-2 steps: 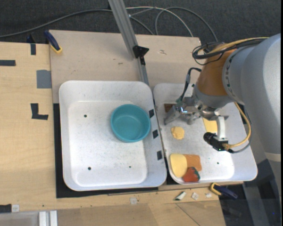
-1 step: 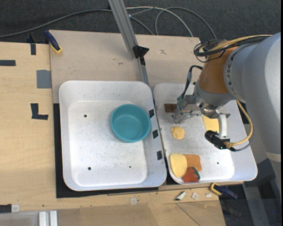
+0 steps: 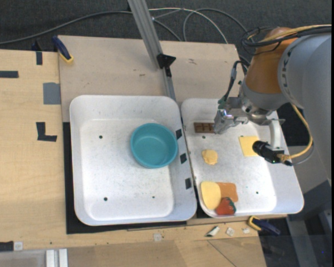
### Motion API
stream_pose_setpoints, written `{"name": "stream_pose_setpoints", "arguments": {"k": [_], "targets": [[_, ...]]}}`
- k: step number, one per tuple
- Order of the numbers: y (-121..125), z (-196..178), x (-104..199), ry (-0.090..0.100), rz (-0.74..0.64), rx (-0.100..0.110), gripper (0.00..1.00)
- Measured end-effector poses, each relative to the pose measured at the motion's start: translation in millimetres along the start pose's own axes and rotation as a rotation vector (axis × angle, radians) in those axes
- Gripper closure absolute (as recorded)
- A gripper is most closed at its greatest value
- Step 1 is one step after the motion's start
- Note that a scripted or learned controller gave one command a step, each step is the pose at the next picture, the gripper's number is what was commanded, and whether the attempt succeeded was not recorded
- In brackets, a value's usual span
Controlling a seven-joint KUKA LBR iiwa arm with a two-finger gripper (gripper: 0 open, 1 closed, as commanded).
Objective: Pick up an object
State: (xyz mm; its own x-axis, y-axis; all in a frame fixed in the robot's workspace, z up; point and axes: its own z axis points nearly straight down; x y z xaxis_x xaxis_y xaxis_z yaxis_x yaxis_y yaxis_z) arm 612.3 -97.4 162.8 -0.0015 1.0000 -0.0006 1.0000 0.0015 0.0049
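My gripper (image 3: 221,122) hangs low over the back of the right bin (image 3: 261,204), right beside a small brown block (image 3: 203,128) that lies just to its left. Further forward lie a small round yellow piece (image 3: 210,157), a flat yellow square (image 3: 248,146) at the right, and near the front a pale yellow piece (image 3: 210,193) on an orange one (image 3: 229,189) with a red and green item (image 3: 226,207). A teal bowl (image 3: 153,144) stands in the left bin (image 3: 94,171).
A grey metal post (image 3: 150,35) slants up behind the bins. Cables (image 3: 200,21) run across the dark floor at the back. A black part (image 3: 267,151) of the arm reaches over the right bin's right side.
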Motion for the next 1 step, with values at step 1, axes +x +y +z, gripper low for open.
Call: {"name": "stream_pose_setpoints", "arguments": {"k": [1], "targets": [[6.0, -44.2, 3.9, 0.000, 0.000, 0.001, 1.00]]}}
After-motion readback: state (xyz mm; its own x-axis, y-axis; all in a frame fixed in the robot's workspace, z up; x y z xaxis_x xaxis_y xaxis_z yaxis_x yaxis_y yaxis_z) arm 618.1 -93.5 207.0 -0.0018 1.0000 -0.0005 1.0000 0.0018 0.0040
